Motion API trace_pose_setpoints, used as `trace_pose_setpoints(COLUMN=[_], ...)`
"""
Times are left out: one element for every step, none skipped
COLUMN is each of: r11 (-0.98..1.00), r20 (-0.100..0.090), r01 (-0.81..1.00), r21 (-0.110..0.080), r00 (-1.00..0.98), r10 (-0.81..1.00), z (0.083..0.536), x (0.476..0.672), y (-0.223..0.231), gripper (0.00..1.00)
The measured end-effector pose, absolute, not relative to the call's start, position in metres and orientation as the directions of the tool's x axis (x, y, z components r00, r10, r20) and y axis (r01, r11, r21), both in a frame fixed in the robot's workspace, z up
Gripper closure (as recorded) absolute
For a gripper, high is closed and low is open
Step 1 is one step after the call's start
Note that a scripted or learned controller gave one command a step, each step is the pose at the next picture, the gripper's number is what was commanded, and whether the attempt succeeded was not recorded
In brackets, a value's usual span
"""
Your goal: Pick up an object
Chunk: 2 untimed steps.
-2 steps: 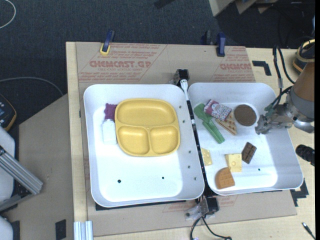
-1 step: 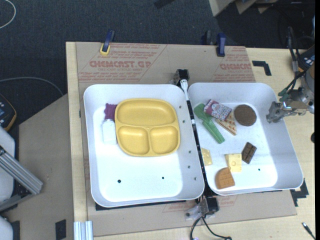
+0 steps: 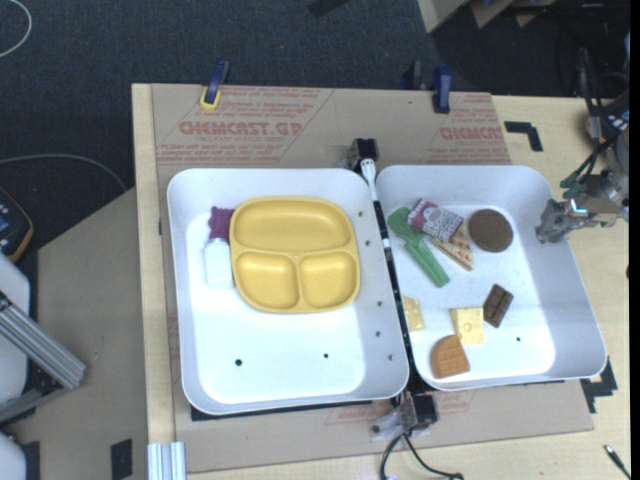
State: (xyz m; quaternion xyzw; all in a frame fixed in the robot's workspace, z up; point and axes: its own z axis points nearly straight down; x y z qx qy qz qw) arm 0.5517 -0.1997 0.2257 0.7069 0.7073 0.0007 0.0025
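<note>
The right bin [image 3: 560,318] holds several small toy foods. A round brown cookie [image 3: 490,229] lies at its back, beside a printed packet [image 3: 433,218] and a long green piece [image 3: 421,248]. Nearer the front are a dark brown block [image 3: 497,304], a yellow cheese cube [image 3: 466,324], a smaller yellow piece [image 3: 412,315] and an orange-brown slice [image 3: 450,356]. My gripper [image 3: 556,222] hangs over the bin's right rim at the back, to the right of the cookie and apart from it. Nothing shows in its grasp.
The left bin [image 3: 280,368] carries a yellow divided plate [image 3: 294,253] with a white and purple bottle [image 3: 217,248] at its left side. Blue clamps [image 3: 441,89] hold the cardboard sheet at the bench's back edge. Cables trail off the right side.
</note>
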Motion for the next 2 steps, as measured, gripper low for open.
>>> trace_pose_setpoints(r11=[0.007,0.006], r20=[0.003,0.003], r01=[1.000,1.000], r21=[0.000,-0.003], r00=[-0.007,-0.006], r10=[1.000,1.000], z=[0.233,0.223], x=[0.555,0.558], y=[-0.141,-0.086], gripper=[1.00,1.00])
